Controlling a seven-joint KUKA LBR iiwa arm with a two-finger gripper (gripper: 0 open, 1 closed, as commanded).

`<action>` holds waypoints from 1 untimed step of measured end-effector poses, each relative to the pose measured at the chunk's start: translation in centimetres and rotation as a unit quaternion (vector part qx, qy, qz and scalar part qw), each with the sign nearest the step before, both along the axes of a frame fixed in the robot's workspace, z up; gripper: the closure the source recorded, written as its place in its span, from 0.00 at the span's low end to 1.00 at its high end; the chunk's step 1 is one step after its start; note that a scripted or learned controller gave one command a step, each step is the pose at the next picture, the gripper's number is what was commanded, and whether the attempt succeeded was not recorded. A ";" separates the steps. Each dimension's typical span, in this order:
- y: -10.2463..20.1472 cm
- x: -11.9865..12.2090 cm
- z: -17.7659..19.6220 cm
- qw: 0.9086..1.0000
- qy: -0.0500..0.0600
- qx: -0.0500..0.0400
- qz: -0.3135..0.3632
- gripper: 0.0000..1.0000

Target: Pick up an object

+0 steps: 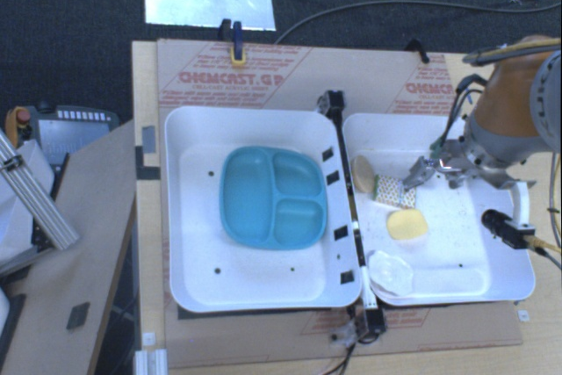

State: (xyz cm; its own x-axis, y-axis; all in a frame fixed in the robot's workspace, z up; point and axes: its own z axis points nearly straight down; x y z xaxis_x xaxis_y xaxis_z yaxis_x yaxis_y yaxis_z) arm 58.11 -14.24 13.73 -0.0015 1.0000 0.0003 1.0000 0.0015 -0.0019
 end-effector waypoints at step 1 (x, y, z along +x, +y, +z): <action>0.0 0.2 -4.8 1.000 -0.002 0.000 -0.001 0.00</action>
